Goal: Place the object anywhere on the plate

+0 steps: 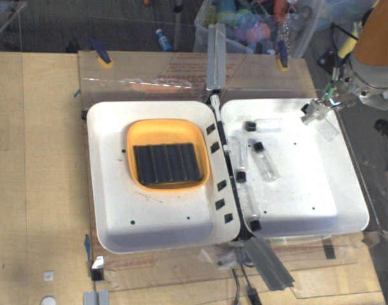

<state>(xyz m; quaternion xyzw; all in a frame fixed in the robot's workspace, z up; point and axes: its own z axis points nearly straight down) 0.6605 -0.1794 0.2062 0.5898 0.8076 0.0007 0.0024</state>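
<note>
An orange plate (138,134) sits in the left bin (111,221). A dark grey ribbed block (167,164) lies flat on it and covers most of its middle. My gripper (315,108) hangs over the far right corner of the right bin (321,196), well away from the plate and the block. Several clear vials with black caps lie in the right bin: one (262,126) near the back, one (265,162) in the middle, and one (240,164) against the divider.
Another capped vial (252,220) lies at the front left of the right bin. A metal divider rail (220,157) with black clips runs between the bins. A clear box of colourful toys (257,8) stands behind the bench.
</note>
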